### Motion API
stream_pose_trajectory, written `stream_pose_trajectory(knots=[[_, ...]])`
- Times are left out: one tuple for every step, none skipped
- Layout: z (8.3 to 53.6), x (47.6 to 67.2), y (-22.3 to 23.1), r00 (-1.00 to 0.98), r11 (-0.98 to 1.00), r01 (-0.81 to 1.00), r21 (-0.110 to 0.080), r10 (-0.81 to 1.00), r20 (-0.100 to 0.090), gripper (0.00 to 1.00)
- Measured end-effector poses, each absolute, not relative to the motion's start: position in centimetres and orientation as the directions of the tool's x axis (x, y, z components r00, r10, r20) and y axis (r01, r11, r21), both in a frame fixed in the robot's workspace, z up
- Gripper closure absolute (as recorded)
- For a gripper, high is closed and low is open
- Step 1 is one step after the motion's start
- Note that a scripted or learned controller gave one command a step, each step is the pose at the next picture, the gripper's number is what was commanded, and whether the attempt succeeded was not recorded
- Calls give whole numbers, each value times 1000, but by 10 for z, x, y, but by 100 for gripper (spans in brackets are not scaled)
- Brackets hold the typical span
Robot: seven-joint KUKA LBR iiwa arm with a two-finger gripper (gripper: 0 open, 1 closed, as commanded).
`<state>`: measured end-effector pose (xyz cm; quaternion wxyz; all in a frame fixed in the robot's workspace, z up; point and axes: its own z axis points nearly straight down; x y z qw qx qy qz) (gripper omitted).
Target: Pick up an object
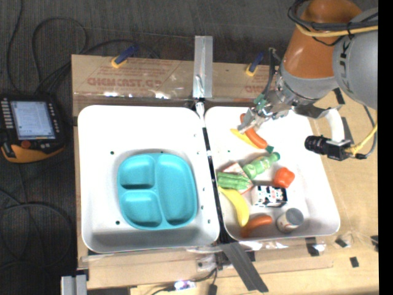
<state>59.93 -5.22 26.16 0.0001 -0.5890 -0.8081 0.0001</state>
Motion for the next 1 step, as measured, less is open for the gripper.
stream_pose_trajectory(knots=[[270, 600, -50, -309, 309, 951, -1, 951, 2, 100]])
